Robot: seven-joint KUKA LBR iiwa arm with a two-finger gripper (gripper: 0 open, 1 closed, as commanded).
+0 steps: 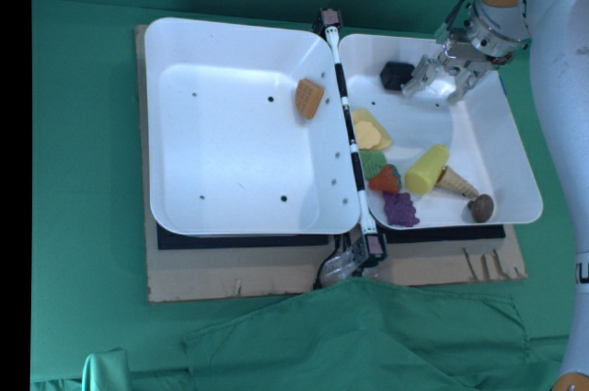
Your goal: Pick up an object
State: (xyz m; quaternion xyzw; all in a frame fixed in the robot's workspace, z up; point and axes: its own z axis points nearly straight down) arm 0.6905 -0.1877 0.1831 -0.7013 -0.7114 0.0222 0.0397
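Green bench, two white bins (184,40); one waffle (309,98) left, eight toys right; gripper (435,91) spread, empty.

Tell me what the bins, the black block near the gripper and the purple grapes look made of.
Bins: likely thin moulded plastic, glossy white, with rounded corners and soft glare on the walls.
Black block, beside the gripper: matte, no glare; foam or rubber perhaps, too small to tell.
Purple grapes: probably toy plastic, with a uniform colour and a lumpy moulded shape.
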